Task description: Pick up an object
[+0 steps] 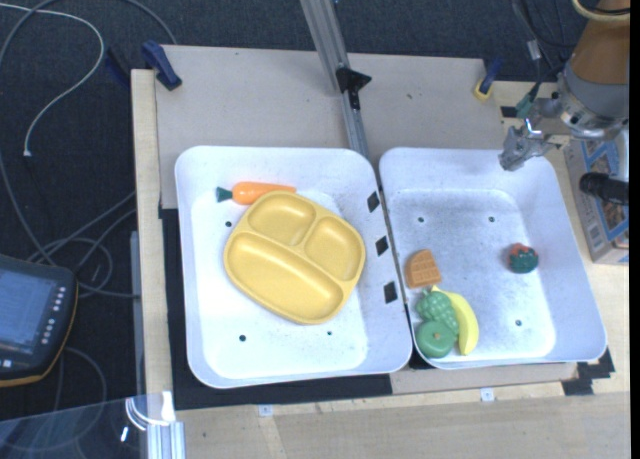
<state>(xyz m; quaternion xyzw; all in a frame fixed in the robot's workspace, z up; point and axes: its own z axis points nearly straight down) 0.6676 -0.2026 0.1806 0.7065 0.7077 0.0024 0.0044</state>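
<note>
The right bin (545, 202) holds several toy foods. A tan waffle piece (423, 269) lies near its left wall. Just below it sit a green grape bunch (435, 305), a yellow banana (464, 324) and a round green fruit (433, 340), all bunched together at the front left. A small red and green fruit (522, 258) lies alone toward the right. My gripper (515, 148) hangs above the bin's far right rim, well away from all of these, with nothing seen in it.
The left bin (200, 277) carries a yellow divided plate (295, 255), with an orange carrot (262, 190) at its far edge. A metal pole (330, 37) slants up from between the bins. Cables lie on the floor to the left.
</note>
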